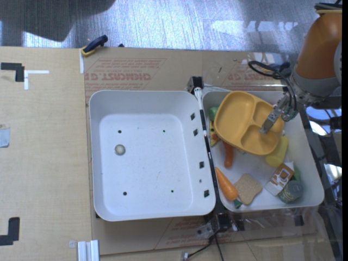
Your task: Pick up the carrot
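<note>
Cardboard point(147, 69) underlies both bins point(103, 145) on wooden bench point(38, 145).

Pale wooden benchtop point(41, 145) with a cardboard sheet point(141, 72) laid on it; beyond its far edge, grey carpeted floor point(179, 15) patched with light and shadow.
</note>
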Motion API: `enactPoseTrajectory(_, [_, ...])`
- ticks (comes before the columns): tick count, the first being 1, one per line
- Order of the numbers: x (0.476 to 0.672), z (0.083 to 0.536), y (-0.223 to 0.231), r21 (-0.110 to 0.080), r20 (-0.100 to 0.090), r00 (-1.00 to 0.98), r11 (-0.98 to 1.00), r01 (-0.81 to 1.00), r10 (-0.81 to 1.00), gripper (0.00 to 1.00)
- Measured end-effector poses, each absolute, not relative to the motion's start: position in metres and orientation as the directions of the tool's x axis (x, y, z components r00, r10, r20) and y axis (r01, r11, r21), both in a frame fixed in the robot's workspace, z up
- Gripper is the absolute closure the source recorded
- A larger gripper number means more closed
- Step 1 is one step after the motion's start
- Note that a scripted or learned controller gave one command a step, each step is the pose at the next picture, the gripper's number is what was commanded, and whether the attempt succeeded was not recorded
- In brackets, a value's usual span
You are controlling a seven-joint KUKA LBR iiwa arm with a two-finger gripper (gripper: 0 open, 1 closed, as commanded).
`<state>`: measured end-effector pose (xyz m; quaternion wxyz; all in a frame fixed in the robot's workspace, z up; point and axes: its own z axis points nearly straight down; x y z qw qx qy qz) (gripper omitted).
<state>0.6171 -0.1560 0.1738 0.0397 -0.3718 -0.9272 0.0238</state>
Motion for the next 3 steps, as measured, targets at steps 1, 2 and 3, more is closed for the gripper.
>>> enactPoseTrajectory(1, [0.6480,0.1257,-0.1716,-0.023,0.020,-0.652,0.653,0.757,0.758,1.00])
enactPoseTrajectory(2, [0.6403,0.1262,-0.1808,0.008,-0.003,-0.786,0.786,0.618,0.618,1.00])
enactPoseTrajectory(3, [0.6393,0.1343,-0.1801,0.005,0.002,-0.787,0.787,0.616,0.616,1.00])
